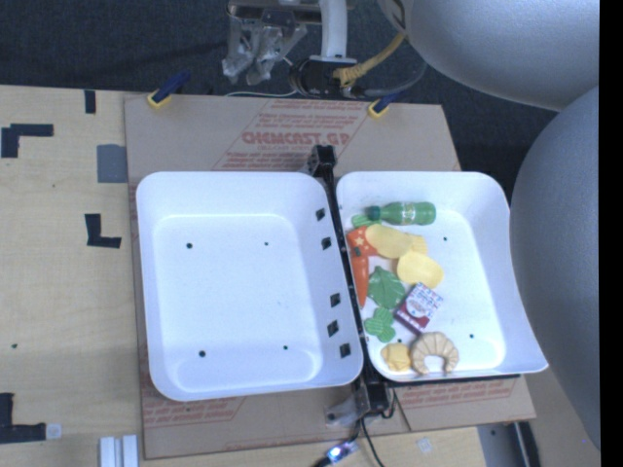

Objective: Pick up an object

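1. The claw hangs above the bench's far edge, beyond both bins; whether it is released or clenched I cannot tell.
2. The bench is pale wood with black marks, and a brown cardboard sheet lies under the bins.
3. The left bin is bare white.
4. The right bin holds toy food piled along its left wall.
5. A green bottle lies flat, long axis across the bin, cap toward the right.
6. An orange carrot runs along the wall; a croissant sits at the near edge.
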{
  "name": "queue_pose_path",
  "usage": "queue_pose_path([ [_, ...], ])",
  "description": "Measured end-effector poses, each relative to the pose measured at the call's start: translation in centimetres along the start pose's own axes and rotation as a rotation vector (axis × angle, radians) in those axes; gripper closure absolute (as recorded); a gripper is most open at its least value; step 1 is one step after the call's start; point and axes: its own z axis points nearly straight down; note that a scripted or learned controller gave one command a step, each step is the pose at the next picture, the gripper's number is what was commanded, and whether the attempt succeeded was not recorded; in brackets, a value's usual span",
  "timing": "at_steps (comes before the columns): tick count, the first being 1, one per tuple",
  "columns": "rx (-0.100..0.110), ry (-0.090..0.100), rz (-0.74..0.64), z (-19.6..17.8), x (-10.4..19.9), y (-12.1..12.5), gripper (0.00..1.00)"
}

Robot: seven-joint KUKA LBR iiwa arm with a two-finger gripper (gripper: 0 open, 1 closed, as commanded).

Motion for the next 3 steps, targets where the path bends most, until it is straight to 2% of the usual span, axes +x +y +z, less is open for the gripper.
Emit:
queue_pose_path([
  [1, 0.004, -0.001, -0.002, -7.2, 1.5, 0.3, 1.0],
  [2, 0.028, -0.01, 0.004, 13.5, -1.4, 0.7, 1.0],
  [3, -0.007, 0.003, -0.004, -5.0, 1.6, 1.9, 1.0],
])
